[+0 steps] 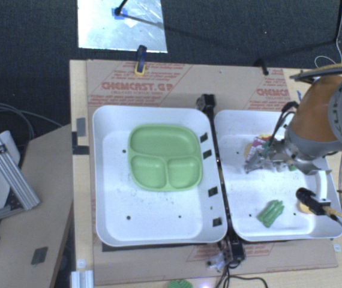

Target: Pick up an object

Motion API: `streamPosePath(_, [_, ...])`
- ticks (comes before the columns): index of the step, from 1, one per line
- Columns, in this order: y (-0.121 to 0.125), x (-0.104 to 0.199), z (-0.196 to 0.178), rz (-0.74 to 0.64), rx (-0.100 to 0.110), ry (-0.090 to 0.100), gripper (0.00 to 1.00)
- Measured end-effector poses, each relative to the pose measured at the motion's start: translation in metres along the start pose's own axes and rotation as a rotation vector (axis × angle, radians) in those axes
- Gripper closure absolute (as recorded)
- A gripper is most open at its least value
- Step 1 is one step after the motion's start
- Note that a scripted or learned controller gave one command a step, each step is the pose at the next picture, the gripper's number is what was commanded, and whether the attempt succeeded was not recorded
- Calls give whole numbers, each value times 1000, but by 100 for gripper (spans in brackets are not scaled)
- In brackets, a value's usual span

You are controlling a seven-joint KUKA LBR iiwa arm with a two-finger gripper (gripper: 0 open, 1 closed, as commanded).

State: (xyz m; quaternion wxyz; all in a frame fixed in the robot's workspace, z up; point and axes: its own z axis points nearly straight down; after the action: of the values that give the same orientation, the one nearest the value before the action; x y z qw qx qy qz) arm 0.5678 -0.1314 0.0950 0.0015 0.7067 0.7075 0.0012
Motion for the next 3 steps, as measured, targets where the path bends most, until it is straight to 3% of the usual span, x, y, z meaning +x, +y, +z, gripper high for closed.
streamPosePath(1, [41,-11,-24,-3,-4,-2,0])
streamPosePath(2, [23,-13,12,0,5,0,0])
streamPosePath(3, [101,-16,11,-4,14,4,0])
